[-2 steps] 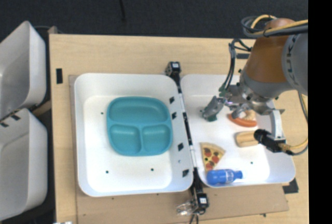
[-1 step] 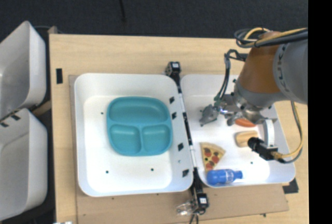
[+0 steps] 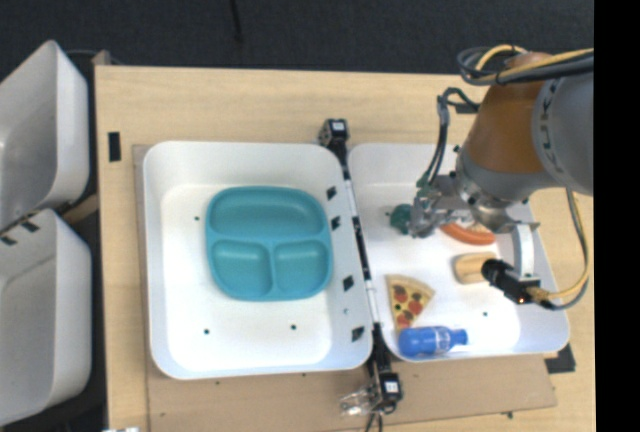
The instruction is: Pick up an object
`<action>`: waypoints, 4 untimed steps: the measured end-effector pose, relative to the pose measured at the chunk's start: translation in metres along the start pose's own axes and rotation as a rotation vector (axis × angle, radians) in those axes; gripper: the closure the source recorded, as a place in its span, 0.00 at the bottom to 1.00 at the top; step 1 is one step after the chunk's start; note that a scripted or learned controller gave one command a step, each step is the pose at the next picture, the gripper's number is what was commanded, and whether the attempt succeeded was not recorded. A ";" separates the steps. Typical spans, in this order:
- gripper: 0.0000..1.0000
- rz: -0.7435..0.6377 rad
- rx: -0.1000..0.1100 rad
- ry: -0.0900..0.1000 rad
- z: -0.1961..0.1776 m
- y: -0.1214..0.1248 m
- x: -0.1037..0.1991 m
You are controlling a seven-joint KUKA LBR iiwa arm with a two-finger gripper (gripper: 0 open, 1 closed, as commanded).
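**Arm low over the right bin, among the small objects**

We see the wooden bench [image 3: 250, 105] bearing two shallow white bins side by side. The left bin [image 3: 175, 320] holds a teal divided plate [image 3: 268, 242], lying flat near its middle. The right bin [image 3: 385, 170] holds the smaller things. Over it reaches the grey arm [image 3: 525, 135] with its orange band, coming in from the right, and the gripper [image 3: 432, 216] sits low near the bin's middle. We cannot tell how it stands.

Just left of the gripper lies a small dark green object [image 3: 401, 216], close to it or touching; we cannot tell which. Just right of the gripper lies an orange-red sausage-shaped object [image 3: 468, 233], partly under the wrist. Below that sits a tan, bread-like piece [image 3: 468, 267]. Nearer the front we find a toy pizza slice [image 3: 408, 299], and just below it a blue bottle [image 3: 430, 341] on its side, cap pointing right.
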State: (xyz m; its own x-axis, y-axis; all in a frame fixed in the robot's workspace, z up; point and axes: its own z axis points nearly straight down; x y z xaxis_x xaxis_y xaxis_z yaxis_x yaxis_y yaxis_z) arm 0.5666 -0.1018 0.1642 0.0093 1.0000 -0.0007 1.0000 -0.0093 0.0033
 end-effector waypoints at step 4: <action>1.00 -0.014 0.003 0.000 -0.098 -0.007 0.111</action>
State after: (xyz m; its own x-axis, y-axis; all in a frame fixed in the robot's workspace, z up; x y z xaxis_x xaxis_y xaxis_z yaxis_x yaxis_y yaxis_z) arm 0.5600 0.0093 0.2623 -0.0045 1.0000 -0.0007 1.0000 0.0045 0.0005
